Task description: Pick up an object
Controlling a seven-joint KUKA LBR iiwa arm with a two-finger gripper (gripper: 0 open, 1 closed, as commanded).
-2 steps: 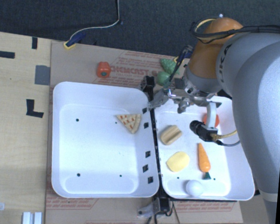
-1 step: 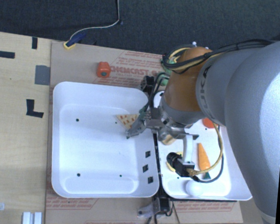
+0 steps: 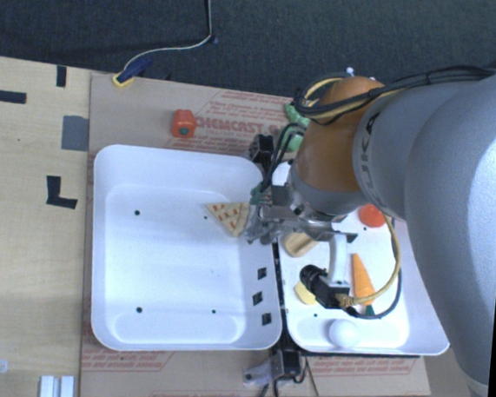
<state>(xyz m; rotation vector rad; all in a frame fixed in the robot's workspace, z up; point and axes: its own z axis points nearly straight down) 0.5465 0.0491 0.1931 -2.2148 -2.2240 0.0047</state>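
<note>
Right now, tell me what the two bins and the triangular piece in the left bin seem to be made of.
Left bin and right bin: probably moulded plastic, smooth, slightly glossy white with rounded rims. Triangular piece: tan with a dotted surface, like a toy pizza slice or cracker, perhaps plastic; too small to be sure.

Pincer (image 3: 257, 225) beside waffle wedge (image 3: 228, 215)

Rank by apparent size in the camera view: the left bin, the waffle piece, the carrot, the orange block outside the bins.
1. Left bin
2. Waffle piece
3. Carrot, partly hidden by cable, so close to the waffle piece
4. Orange block
</note>
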